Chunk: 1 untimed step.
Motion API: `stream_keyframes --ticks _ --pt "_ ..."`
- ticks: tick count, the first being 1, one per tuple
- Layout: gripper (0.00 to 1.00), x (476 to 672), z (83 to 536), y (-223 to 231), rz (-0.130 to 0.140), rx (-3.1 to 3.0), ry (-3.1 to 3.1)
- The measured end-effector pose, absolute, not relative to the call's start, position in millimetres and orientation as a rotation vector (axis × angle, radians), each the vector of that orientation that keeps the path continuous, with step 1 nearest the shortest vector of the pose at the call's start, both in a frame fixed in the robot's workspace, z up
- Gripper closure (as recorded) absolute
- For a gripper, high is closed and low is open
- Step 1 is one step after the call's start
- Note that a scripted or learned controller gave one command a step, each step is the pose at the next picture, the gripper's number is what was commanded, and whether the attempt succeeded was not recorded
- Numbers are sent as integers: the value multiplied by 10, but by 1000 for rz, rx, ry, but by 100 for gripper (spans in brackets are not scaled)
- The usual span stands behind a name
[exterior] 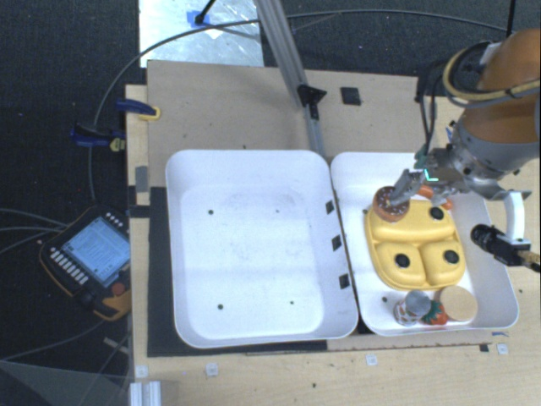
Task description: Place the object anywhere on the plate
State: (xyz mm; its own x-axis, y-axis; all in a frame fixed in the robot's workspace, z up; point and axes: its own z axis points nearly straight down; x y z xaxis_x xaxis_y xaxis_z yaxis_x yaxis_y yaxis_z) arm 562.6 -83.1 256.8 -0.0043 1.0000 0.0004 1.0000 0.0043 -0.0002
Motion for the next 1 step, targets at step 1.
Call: stream_keyframes --ticks 1 --pt "0 5631 2575 -831 -2 -2217 -2227"
